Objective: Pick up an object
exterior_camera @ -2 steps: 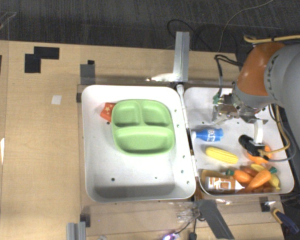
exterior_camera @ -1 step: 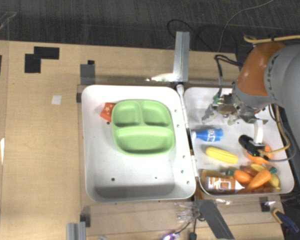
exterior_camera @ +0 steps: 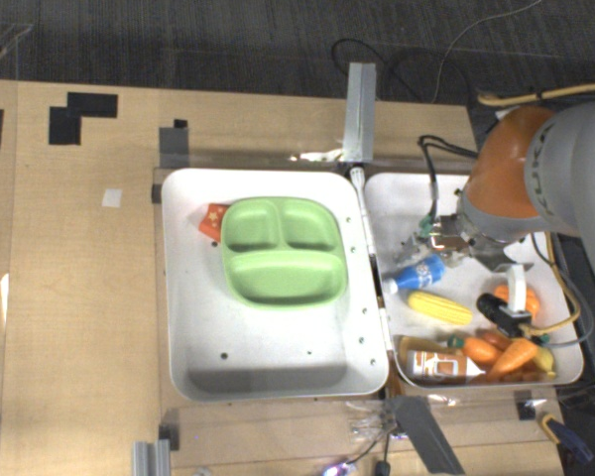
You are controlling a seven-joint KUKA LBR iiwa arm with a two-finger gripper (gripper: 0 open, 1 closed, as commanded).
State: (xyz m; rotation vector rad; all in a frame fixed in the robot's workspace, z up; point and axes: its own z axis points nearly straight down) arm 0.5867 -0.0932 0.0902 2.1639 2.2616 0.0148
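While a green tray (exterior_camera: 282,249) and red item (exterior_camera: 211,222) lie in the left bin (exterior_camera: 193,345), the gripper (exterior_camera: 438,236) hangs low in the right bin (exterior_camera: 397,201), at 12 o'clock from a blue bottle (exterior_camera: 417,274), corn (exterior_camera: 439,308) and carrots (exterior_camera: 506,351). Its finger state cannot be told. Judged step: reaching; next, descend onto the bottle and close.

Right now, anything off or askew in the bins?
Mostly fine. The green tray sits slightly crooked in the left bin, partly covering a red item at its upper-left corner. Nothing spilled or visibly damaged.
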